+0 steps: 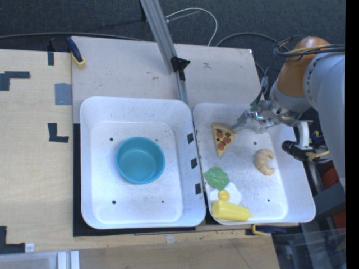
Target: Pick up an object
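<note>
A: Claw first. The gripper [242, 121] sits over the upper part of the right bin [291, 198], reaching in from the right edge. Its metal fingers are too small and blurred to read; whether they stand wide or narrow, the observer cannot tell. Nothing shows between them.

B: Nearest object?

A: The pizza slice [222, 138], just beside the fingertips, to their lower left, on the bin floor. It is a flat wedge, orange-yellow with red spots. Its long axis runs from upper left to lower right of frame; the broad crust end lies toward the top, the tip points down toward the bench's front edge.

B: Other contents of that bin?

A: A croissant [265, 161], tan, curved, ridged, right of the slice and apart from it. Lower down, a green leaf [216, 177], crinkled. Below it a fried egg [227, 195], white with a yellow yolk, and a smooth yellow piece [230, 210] at the front wall, touching the egg.

B: And the left bin [92, 116]?

A: One blue bowl [141, 159], round, smooth, upright, near the centre. Both bins are shallow white plastic, speckled with dark marks.
</note>
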Motion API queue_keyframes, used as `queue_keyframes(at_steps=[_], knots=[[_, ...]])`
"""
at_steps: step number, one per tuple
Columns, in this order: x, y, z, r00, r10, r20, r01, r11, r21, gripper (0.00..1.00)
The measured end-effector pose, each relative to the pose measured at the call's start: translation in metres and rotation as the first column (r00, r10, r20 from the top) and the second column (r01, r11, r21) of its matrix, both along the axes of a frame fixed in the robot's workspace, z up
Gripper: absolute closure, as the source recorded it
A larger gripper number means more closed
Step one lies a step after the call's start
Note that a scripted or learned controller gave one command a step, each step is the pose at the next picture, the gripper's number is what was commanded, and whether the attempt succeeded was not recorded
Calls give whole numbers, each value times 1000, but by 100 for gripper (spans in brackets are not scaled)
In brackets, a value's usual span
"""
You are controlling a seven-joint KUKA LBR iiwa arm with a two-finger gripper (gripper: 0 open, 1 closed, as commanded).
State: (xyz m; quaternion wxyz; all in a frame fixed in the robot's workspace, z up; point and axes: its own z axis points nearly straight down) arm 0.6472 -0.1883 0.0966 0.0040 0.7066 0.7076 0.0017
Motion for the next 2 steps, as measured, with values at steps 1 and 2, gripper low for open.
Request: queue_keyframes(at_steps=[1, 2], knots=[[1, 0, 11, 1000, 2, 5, -2, 1000, -3, 100], [12, 1, 60, 1000, 0, -4, 0, 1000, 2, 100]])
